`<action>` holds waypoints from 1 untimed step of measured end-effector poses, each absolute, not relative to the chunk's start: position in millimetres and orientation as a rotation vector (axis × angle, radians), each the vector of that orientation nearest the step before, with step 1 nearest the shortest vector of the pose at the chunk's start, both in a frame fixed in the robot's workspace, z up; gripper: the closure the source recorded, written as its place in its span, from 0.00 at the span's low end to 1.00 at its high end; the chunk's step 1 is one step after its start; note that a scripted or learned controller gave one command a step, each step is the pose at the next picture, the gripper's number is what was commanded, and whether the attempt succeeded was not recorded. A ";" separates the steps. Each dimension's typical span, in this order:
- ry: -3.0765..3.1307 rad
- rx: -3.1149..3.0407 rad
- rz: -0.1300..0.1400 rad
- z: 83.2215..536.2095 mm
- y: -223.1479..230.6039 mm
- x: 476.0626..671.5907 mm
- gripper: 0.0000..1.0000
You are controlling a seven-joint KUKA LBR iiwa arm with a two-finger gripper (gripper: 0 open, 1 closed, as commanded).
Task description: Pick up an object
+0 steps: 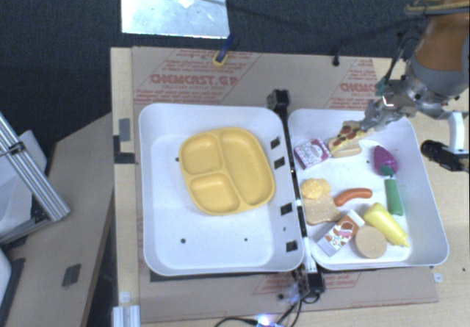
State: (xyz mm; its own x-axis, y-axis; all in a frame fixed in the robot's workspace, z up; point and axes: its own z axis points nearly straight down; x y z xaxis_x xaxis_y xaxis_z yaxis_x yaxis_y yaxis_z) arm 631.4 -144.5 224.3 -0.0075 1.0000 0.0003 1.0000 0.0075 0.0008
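Bench [183, 72]: cardboard-covered, centre of frame, bearing two white bins side by side.

Left bin [158, 193]: centre-left, holding a yellow three-part tray [224, 170].

Right bin [426, 234]: centre-right, crowded with toy food.

Arm [444, 39]: upper right of frame, reaching in over the right bin's upper edge.

Gripper [380, 109]: at the right bin's upper middle, just above and right of the pizza slice. Whether it is parted or closed cannot be told, nor whether it has hold of anything.

Pizza slice [346, 138]: the likely target, lying directly below-left of the gripper, close or touching; its long axis runs from lower left to upper right, pointing toward the gripper.

Neighbours: red-and-white packet [311, 151] just left of the slice; purple eggplant [384, 159] to its right, apart; sausage [353, 196], green piece [394, 197], bread [321, 208], yellow piece [388, 224] and round disc [370, 242] lower down, well apart.

Room: bare bin floor lies below and right of the slice; the bin's upper wall is near behind the gripper.
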 end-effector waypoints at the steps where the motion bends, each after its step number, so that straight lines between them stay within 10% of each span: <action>1: 2.231 2.211 0.004 218.1 -92.0 637.7 1.00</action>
State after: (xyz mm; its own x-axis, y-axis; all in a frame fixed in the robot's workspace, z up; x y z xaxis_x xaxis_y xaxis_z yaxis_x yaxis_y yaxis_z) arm 637.7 -92.0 218.1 -0.0092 1.0000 0.0012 1.0000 0.0092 0.0022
